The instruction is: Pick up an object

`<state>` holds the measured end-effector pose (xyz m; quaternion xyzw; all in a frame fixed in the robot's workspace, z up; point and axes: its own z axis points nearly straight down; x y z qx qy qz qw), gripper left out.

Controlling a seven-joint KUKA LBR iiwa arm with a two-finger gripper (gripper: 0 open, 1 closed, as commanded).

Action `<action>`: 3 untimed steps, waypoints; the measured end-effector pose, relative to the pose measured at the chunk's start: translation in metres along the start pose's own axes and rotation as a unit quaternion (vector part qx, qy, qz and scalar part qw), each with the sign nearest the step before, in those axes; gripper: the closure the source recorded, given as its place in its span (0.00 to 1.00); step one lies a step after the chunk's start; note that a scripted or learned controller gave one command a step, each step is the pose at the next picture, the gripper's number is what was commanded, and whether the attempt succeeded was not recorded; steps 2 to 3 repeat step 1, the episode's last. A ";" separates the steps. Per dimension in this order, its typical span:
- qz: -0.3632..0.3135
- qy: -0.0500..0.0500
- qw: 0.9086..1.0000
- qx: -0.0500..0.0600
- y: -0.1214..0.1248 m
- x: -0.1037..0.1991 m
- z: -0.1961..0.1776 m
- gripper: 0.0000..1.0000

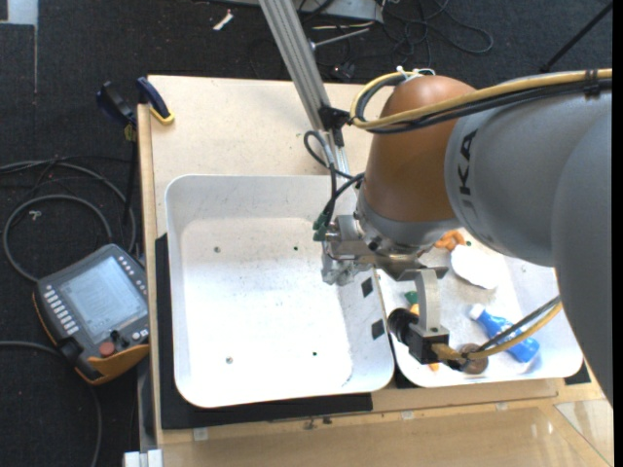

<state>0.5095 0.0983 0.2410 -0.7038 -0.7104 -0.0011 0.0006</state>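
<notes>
My gripper (338, 263) hangs low over the wall between the two bins, at the left edge of the right bin (545, 370). The bulky grey and orange wrist covers most of that bin. To the right of the wrist lie a white rounded object (477, 267), a blue object (508, 335) near the front, an orange piece (448, 242) peeking out from under the arm, and a small green bit (413, 300). I see nothing between the gripper's tips from this angle.
The left bin (195, 261) shows its white floor with a few dark specks. A slanted metal pole (292, 52) rises behind the bins. A blue and yellow clamp (146, 97) sits at the bench's back left corner. A teach pendant (92, 305) lies on the floor at left.
</notes>
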 end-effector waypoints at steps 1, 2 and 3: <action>0.004 -0.001 1.000 0.000 0.001 -0.004 0.001 0.00; 0.004 -0.001 1.000 0.000 0.001 -0.004 0.001 0.00; 0.004 -0.001 1.000 0.000 0.001 -0.004 0.001 0.00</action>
